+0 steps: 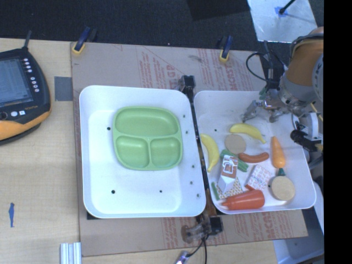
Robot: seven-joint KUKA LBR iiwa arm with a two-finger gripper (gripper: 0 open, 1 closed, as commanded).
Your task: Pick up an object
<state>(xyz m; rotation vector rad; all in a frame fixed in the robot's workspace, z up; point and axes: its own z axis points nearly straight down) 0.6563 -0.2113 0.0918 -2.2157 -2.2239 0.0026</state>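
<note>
My gripper (pixel 266 113) hangs over the back of the right bin (pixel 308 202), its fingers spread open with nothing between them. Just in front of it lies a yellow banana (pixel 247 131). Further forward are a round tan biscuit (pixel 235 143), a red sausage (pixel 253 157), an orange carrot (pixel 278 152), a small carton (pixel 228 166), a red-and-white packet (pixel 258 176), a red pepper (pixel 242 201) and a second round biscuit (pixel 282 188). A second banana (pixel 209 150) lies along the bin's left wall.
The left bin (pixel 99 197) holds a green divided plate (pixel 147 137). An orange-edged control pendant (pixel 19 95) lies at the far left of the bench. Clamps (pixel 224 48) sit at the back edge, and cables (pixel 198 232) at the front.
</note>
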